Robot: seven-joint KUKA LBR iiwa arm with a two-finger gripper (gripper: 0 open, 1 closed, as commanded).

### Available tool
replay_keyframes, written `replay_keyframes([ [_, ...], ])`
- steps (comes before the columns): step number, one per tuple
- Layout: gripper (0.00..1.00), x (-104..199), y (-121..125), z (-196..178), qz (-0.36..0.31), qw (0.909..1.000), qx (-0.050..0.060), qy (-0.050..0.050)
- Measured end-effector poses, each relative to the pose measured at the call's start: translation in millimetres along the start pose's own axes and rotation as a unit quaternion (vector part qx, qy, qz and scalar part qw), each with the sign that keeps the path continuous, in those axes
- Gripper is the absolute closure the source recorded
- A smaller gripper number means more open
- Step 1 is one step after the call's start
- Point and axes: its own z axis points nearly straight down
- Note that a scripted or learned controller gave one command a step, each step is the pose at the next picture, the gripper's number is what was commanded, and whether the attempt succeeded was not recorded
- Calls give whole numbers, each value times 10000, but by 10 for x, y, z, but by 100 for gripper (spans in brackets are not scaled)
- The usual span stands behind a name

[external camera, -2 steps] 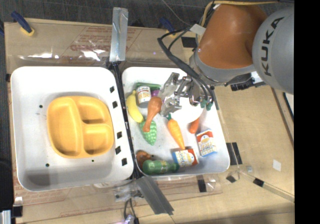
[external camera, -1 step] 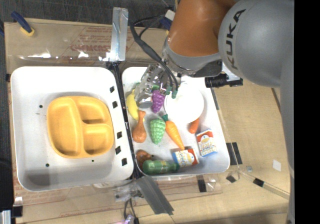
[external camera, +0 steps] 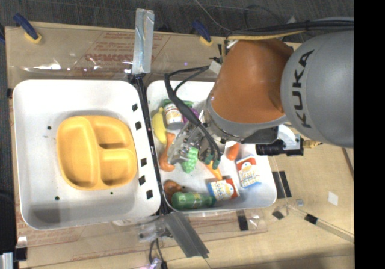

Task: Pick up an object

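The arm (external camera: 271, 93) reaches in from the right, its grey bulk and orange band hanging over the right bin (external camera: 264, 198). The claw (external camera: 183, 147) is down low in that bin, right among the clutter, and whether it is wide or narrow I cannot tell, since the metal parts blur into the objects around them. Just beside it sits a bumpy green toy (external camera: 190, 159), touching or nearly touching the claw's tip. Whether anything is actually gripped is not clear from here. Up towards the bin's far end there is a small jar (external camera: 173, 116) with a label, and a yellow banana (external camera: 158, 127) lies along the left wall. At the near end a green bottle (external camera: 192, 200) lies on its side, with a small carton (external camera: 221, 189) next to it and another red and white carton (external camera: 248, 173) further right. Over in the left bin (external camera: 30, 141), well apart from the action, a yellow divided tray (external camera: 96, 150) rests alone. Both bins sit side by side on the tabletop (external camera: 325, 189).
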Motion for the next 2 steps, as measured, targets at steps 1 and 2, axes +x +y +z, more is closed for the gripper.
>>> replay_keyframes([
  [1,100,-11,9,-107,-32,10000,-5,-11],
  [2,100,-261,-398,-19,-608,9982,2,-2],
])
